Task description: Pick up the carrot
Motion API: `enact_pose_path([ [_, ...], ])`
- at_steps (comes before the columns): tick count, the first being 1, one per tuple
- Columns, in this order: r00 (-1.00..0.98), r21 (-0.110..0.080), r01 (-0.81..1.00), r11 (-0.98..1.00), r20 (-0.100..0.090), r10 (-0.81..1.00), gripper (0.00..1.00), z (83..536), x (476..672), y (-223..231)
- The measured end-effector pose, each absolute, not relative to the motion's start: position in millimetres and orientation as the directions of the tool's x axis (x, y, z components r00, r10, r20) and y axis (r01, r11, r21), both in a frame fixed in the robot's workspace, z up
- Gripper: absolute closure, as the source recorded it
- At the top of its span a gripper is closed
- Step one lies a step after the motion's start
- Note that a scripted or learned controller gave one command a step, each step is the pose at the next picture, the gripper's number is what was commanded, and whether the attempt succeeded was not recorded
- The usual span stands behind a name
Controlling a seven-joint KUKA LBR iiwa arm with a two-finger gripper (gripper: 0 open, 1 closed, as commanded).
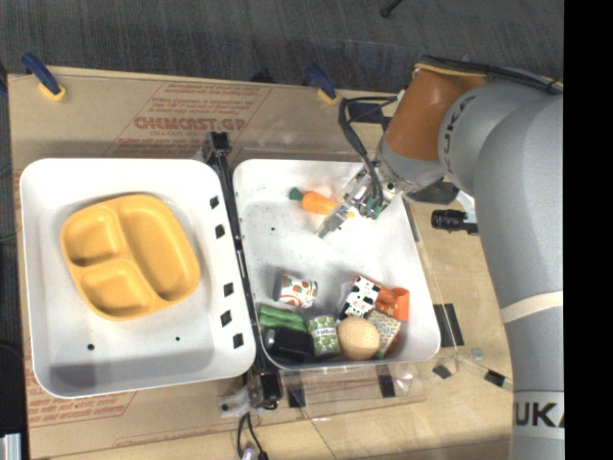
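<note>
Grey arm (508,209) reaching left, tool (343,215) low beside carrot (316,200)

Lighting was even and pretty bright from above, soft shadows only, white bins (115,372) slightly glary, everything a bit grainy.

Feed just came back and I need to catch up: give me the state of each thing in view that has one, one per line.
carrot: lying in the right bin's far part, not lifted.
gripper: low in the right bin, right next to the carrot.
yellow tray: flat in the left bin, right way up.
small cup: tipped on its side.
toy pile: bunched at the right bin's near edge.
</note>
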State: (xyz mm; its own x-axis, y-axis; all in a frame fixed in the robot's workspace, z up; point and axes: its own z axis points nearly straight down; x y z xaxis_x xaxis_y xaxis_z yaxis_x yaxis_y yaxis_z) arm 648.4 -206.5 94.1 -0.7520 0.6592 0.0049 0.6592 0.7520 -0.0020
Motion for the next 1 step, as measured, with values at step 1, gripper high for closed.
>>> enact_pose_path([
  [1,-0.635,-0.006,0.773,0.635,0.009,0.773,0.0,93.1,649.7,-192.1],
])
